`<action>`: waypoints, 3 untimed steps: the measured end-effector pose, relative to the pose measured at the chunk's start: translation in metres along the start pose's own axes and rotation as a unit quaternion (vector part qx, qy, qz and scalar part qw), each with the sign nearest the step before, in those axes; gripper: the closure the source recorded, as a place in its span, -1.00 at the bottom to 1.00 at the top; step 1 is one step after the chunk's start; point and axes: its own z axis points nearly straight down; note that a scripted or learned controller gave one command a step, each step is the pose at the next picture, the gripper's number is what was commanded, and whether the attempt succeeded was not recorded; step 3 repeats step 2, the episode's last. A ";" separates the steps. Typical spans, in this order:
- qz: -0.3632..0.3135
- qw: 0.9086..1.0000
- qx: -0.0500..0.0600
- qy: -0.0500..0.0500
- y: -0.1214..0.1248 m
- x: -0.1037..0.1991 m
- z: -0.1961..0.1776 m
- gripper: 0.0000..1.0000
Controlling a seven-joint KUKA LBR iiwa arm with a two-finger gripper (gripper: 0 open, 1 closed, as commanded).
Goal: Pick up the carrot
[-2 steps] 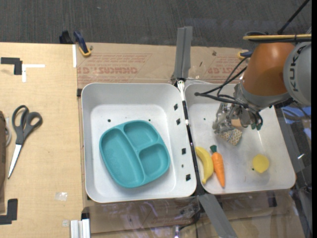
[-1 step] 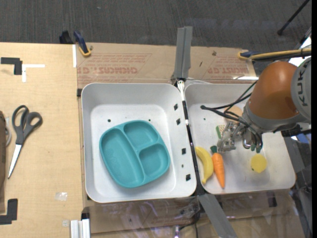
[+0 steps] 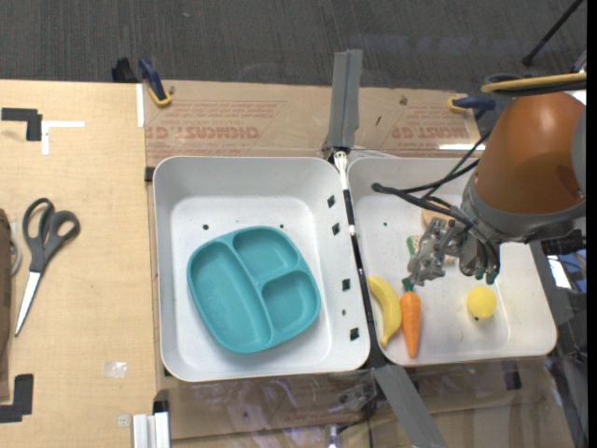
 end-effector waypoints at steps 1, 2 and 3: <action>0.113 0.993 -0.002 -0.015 -0.047 0.013 0.086 1.00; 0.154 0.988 0.000 0.000 0.010 0.014 0.000 1.00; 0.154 0.988 0.000 0.000 0.010 0.014 0.000 1.00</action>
